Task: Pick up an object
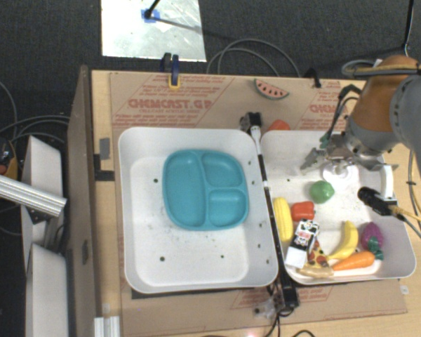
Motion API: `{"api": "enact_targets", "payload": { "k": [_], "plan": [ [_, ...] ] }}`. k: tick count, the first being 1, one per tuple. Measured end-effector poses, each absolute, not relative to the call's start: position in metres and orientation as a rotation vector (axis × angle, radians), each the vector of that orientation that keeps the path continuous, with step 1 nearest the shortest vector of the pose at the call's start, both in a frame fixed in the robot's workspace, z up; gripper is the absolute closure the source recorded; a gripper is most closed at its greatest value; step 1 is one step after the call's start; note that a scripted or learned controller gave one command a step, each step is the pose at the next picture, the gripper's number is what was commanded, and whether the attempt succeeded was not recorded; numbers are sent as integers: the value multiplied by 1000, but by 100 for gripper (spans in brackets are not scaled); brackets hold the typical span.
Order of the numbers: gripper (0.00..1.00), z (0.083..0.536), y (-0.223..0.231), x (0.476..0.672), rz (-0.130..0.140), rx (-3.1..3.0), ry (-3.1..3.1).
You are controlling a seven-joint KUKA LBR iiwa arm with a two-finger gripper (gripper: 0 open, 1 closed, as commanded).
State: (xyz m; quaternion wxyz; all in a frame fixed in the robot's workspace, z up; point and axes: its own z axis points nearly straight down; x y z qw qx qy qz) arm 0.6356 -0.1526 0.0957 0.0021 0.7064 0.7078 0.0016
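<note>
Looking from beside the counter, I think the main risk is a miss: the gripper [331, 161] is in the upper part of the right bin [407, 258], over bare white floor, while the toys lie lower in the frame. The nearest one, a green ball [322, 192], is just below it and round, so a closing from the side could push it away and it would roll. Lower, the yellow corn [283, 219], red piece [303, 210], small printed box [304, 239], banana [347, 239], carrot [353, 261] and purple grapes [372, 236] lie close together near the lower rim, and a descent there could catch two things or jam between them.

The arm comes in from the right edge of the frame, its orange band in the upper right, the wrist pointing down and left. The metal parts at the tip are blurred, so I cannot tell if the fingers are released or clenched, and I see nothing grasped. The left bin [140, 258] holds a blue divided plate [205, 189]
</note>
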Motion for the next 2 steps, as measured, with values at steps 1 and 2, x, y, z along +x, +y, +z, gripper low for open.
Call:
{"api": "enact_targets", "payload": {
  "k": [1,2],
  "plan": [
    [0,84,-147,592,-1,2222,2223],
    [100,96,-147,595,5,2216,2221]
  ]
}}
